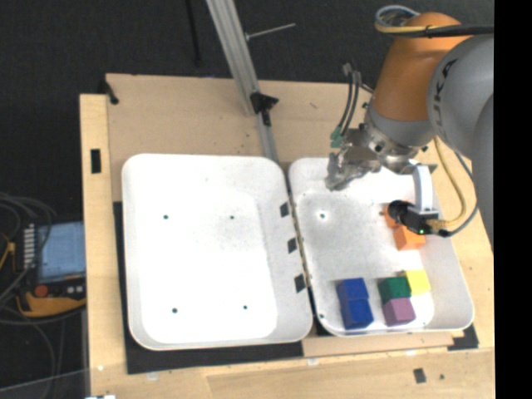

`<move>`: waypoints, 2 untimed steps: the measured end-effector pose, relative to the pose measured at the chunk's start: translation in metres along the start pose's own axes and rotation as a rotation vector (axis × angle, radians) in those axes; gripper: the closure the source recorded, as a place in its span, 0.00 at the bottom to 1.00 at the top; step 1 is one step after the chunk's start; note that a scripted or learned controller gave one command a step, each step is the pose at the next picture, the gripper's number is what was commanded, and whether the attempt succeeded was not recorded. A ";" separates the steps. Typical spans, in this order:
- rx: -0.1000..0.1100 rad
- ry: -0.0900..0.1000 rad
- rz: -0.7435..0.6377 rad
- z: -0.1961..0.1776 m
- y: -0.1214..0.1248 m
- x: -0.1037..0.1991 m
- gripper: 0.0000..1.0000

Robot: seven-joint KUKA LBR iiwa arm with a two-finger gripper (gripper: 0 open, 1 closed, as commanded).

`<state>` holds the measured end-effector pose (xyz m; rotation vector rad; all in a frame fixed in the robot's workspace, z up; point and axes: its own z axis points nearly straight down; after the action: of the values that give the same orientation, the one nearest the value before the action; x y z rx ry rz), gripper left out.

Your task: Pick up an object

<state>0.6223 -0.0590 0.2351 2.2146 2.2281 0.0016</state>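
My gripper hangs over the far left corner of the right bin, below the orange wrist band. I see nothing between its fingers. At the bin's near edge lie a blue block, a green block, a yellow block and a purple block, close together. An orange block lies at the right wall, partly hidden by a black part on the arm. All of them are well apart from the gripper.
The left bin lies beside the right one. A slanted metal pole rises behind the bins. Cables and a blue device sit off the bench to the left.
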 end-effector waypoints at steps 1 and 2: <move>0.001 0.001 -0.001 -0.005 -0.008 0.050 1.00; 0.002 0.001 -0.001 -0.009 -0.022 0.092 1.00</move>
<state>0.5994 0.0333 0.2437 2.2152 2.2304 0.0002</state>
